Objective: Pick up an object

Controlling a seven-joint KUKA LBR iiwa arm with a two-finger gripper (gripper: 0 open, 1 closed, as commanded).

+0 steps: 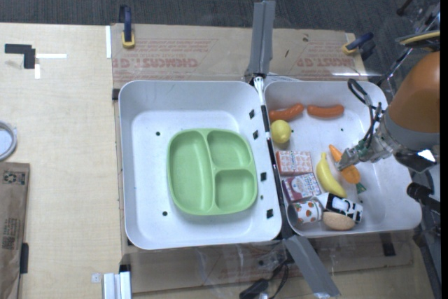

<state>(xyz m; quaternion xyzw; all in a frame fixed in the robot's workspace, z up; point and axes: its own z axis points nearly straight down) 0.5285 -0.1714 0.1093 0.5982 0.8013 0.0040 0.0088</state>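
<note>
The right bin [371, 210] holds several toy foods. Two orange-red sausages [306, 110] lie at its far side, with a yellow lemon [281, 131] beside them. A banana [329, 176] lies mid-bin next to two small cartons [297, 174]. A small carrot [335, 152] and an orange round piece [351, 176] sit right of the banana. My gripper [353, 156] hangs low over the spot between the carrot and the orange piece, very close to both. Whether it touches either is unclear.
The left bin [140, 150] holds a green divided plate [212, 171]. At the right bin's near side are a printed cup [306, 211], a black-and-white item [344, 205] and a tan bread-like piece [339, 221]. The arm's orange band [420, 91] overhangs the bin's right wall.
</note>
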